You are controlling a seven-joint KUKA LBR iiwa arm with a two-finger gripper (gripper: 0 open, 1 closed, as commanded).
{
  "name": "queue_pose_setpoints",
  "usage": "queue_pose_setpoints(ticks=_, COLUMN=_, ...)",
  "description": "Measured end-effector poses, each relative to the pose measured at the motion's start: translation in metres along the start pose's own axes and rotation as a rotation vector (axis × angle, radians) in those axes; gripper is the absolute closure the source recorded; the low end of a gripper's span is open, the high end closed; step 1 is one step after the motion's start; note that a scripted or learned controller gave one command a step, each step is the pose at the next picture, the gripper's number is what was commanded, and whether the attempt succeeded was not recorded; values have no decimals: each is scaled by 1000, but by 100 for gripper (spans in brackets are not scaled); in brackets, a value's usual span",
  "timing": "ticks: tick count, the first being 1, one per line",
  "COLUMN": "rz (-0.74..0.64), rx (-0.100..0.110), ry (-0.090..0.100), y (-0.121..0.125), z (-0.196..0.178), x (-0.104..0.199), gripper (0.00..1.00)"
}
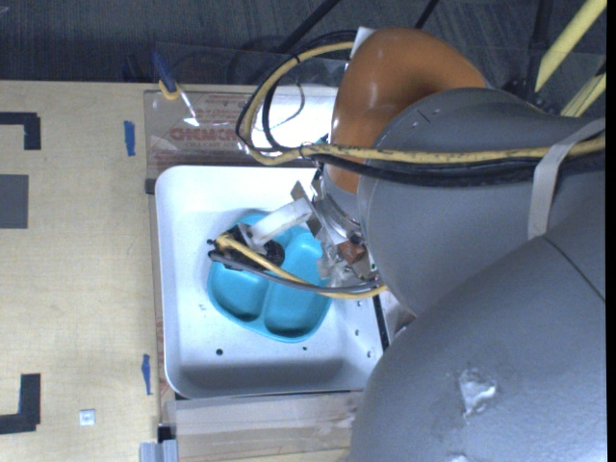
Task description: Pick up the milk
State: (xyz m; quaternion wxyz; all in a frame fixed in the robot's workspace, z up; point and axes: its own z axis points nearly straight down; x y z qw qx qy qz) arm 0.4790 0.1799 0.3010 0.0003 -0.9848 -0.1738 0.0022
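My gripper [335, 256] reaches down into the left white bin [185, 258], low over the right side of a blue divided dish [274, 306]. The dish lies near the bin's middle and has two rounded hollows facing the front. The grey arm and its orange band [404, 75] cover the gripper's tip, so what lies under it or between its tips is hidden. The arm also hides the bin's right side.
The arm's bulk covers the right half of the view, including the second bin. Bare bin floor [241, 364] shows to the left of and in front of the dish. A wooden bench top [77, 258] with black and blue tape marks lies to the left.
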Motion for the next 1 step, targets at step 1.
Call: queue_pose_setpoints(ticks=1, rz=118, rx=-2, ry=5, y=-41, z=-18, x=16, gripper=100)
